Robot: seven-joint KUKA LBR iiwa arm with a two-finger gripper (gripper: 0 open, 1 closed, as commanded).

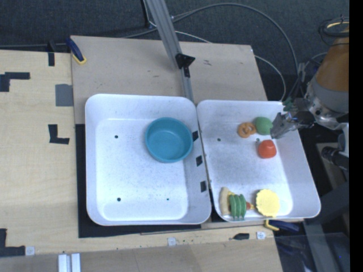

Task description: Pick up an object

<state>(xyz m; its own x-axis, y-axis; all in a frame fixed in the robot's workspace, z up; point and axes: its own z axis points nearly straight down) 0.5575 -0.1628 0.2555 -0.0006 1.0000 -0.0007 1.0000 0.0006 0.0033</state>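
Desk (34,169) surface of pale wood fills the left side, marked with short strips of dark tape. On it sit two shallow white bins side by side, touching along their inner walls. The left bin (102,152) holds a single blue bowl (168,139), upright, near its far right corner and close to the dividing wall. A grey metal bar (164,27) slants down from the far edge of the desk and ends just above the seam between the bins.

The right bin (227,157) carries the smaller things. Along its near edge lie a pale yellow and green piece (233,204), and just beside it to the right a round yellow object (267,202) near the near right corner. Toward the far edge sit a small orange ring (245,130) and, touching or almost touching it on the right, a green ball (262,124). A red ball (266,149) lies a little nearer, below the green one and apart from it.

The gripper (281,126) reaches in over the far right wall of the right bin, its dark tip just beside the green ball and above the red ball. Whether its fingers are spread or closed cannot be told, and nothing is seen between them. Behind it the grey arm (332,95) with its orange band stands off the right edge of the desk, with cables looping around it.
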